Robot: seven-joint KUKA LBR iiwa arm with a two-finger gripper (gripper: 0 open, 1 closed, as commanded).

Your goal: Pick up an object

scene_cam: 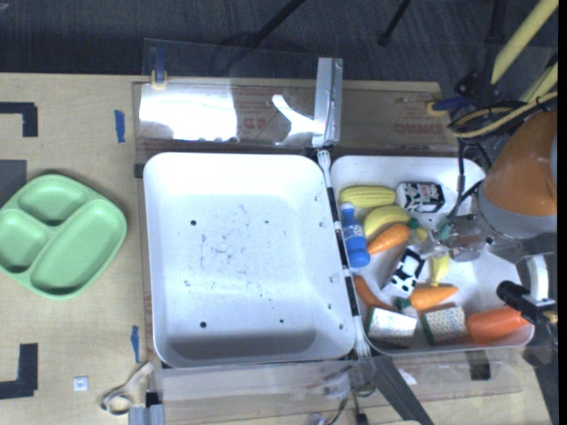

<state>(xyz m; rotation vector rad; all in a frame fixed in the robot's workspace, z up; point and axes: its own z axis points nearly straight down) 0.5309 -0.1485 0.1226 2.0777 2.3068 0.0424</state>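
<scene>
The gripper is seen low over the right bin, reaching in from the right, with the orange band of the arm above it at the frame's right side; whether it is open or closed cannot be told, since its tip is a small blur of metal and cable among the objects. Just beside it, to its left, a small yellow piece and a black-and-white cow figure are found, and no object can be made out as held. An orange carrot is laid at a slant above the cow, touching a blue bottle that is stood along the bin's left wall; no writing on the bottle's label can be read. Two yellow bananas are placed near the bin's far wall, and beside them a white can with a dark label is seen, its lettering too small to be read. Toward the near wall a second carrot, a white block, a speckled block with a green edge and an orange-red object are gathered closely together. The left bin is marked with faint scuffs. Behind it a clear plastic panel is set on brown cardboard bearing red print, which is blurred beyond reading. A green divided plate is rested on the bench well apart to the left, and scissors are laid near the left bin's front corner
</scene>
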